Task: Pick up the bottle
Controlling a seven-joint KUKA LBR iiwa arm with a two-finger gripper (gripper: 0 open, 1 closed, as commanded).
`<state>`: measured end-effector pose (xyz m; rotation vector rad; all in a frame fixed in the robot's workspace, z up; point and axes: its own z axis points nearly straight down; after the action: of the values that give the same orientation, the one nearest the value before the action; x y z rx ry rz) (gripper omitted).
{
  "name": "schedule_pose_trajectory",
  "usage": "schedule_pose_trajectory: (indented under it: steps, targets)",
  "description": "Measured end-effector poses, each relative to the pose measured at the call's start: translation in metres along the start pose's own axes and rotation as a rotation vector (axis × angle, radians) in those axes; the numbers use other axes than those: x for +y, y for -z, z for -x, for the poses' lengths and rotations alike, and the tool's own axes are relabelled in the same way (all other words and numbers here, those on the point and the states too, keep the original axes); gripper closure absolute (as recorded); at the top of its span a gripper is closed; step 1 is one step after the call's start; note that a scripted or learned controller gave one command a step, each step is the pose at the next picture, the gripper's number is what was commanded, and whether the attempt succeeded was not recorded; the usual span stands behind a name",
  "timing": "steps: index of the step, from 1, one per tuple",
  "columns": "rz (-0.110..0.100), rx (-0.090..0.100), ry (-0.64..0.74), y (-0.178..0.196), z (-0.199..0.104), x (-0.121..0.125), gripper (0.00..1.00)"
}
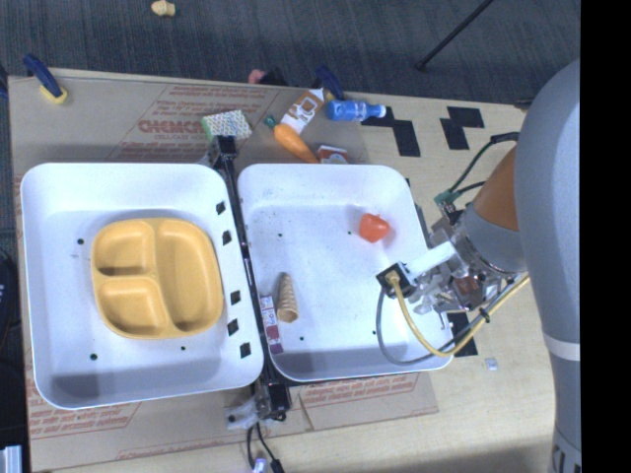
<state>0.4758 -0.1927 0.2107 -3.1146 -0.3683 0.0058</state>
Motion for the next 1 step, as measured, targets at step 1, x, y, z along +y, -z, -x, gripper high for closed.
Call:
schedule_pose_trajectory:
  steps: [1]
  targets:
    - [-0.002,-0.002,-0.027,-0.004,-0.0063,-0.0259,1.0]
